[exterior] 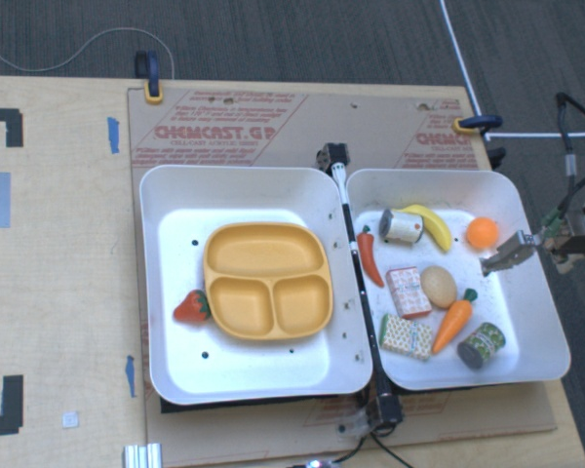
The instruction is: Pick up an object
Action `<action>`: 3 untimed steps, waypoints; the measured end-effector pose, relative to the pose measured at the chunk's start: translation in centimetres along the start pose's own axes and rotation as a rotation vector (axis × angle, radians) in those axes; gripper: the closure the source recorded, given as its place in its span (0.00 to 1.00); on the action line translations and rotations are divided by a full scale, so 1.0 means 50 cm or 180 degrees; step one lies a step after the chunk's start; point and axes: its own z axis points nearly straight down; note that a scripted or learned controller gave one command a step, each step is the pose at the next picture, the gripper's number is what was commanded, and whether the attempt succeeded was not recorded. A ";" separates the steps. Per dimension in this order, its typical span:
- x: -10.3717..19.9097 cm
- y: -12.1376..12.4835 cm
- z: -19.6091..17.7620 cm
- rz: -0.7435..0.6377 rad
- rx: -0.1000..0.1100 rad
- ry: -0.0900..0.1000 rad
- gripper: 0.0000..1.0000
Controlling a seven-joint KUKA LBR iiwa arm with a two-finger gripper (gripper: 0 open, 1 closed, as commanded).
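Note:
The right bin [549,312] holds several toy foods: a banana [427,222], a silver can [401,227], an orange [483,233], a red chili [370,259], a pink box [408,292], a beige potato [438,286], a carrot [451,323], a patterned box [408,336] and a green can [482,345]. My gripper [502,256] reaches in over the bin's right rim, just below and right of the orange. Nothing shows in its grasp.
The left bin [171,213] holds a yellow divided plate [268,279], with a strawberry [191,307] against the plate's left side. A black clamp [333,157] sits between the bins at the back. Cables and a white rod run along the right side.

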 end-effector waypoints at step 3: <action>0.133 0.026 0.214 -0.0006 -0.0006 0.0003 1.00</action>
